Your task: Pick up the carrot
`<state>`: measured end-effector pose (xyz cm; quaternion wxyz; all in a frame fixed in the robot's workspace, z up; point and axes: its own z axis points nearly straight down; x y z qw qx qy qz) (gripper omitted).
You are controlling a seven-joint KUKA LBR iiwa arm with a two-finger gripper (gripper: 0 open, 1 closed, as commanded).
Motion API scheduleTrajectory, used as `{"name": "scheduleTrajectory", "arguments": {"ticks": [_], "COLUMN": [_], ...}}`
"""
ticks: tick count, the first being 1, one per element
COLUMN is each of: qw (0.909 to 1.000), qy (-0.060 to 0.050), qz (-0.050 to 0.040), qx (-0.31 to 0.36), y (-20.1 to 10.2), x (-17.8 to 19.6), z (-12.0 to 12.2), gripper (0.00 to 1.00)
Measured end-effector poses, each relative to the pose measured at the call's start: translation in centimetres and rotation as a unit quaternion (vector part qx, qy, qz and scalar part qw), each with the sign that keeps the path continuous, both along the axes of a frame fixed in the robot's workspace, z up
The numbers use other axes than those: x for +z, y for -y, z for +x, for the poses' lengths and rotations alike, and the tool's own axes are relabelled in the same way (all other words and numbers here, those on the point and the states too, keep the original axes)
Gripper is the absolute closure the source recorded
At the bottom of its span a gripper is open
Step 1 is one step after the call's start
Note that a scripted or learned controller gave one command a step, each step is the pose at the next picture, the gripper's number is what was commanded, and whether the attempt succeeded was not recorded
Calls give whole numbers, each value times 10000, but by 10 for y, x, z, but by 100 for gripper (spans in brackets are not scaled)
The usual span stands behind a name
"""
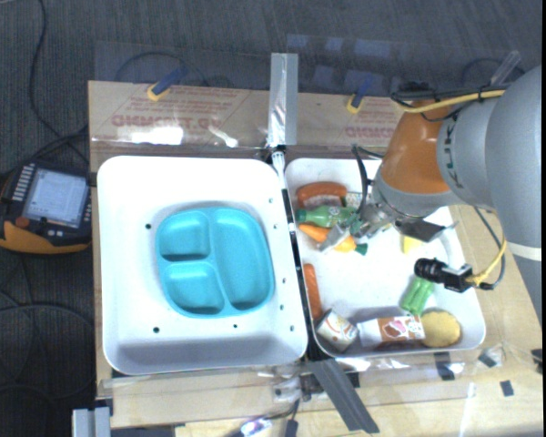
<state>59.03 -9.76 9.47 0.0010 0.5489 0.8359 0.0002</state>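
Right, the arm point(455, 153) reaches in from the right over the right bin point(469, 330), and the gripper point(362, 218) is low among the toys near the top-left of that bin. Whether it is clenched or released I can't tell; the clutter hides it. A small carrot point(314, 233) lies just left of the gripper, beside green pieces point(320, 214) and under a hot dog point(320, 192). A sausage point(311, 285) lies along the bin's left wall. A potato point(441, 328) rests in the lower right corner. The left bin point(127, 335) holds a blue tray point(215, 259).
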Motion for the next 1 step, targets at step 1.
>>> {"name": "scheduleTrajectory", "arguments": {"ticks": [1], "qw": [10000], "qy": [-39], "qz": [-1], "qx": [-12], "y": [-52], "x": [92], "z": [20], "gripper": [100]}}
